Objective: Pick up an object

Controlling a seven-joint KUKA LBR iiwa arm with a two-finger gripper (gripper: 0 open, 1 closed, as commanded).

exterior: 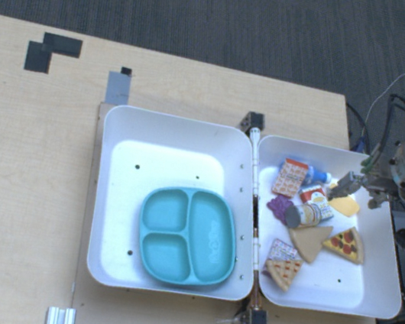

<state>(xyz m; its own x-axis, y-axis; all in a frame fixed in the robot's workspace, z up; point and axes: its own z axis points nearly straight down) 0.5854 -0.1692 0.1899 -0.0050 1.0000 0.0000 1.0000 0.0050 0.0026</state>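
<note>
Camera view has us in the approach step, gripper (pixel 363 190) spread wide over the right bin (pixel 364 302), yellow cheese wedge (pixel 345 206) just below it, next move: descend and close.

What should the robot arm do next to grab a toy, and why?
Probably move down a little toward the yellow cheese wedge. The gripper hovers just above it in the right bin, holding nothing, and that piece lies at the pile's edge, with less crowding than the other toys.
</note>
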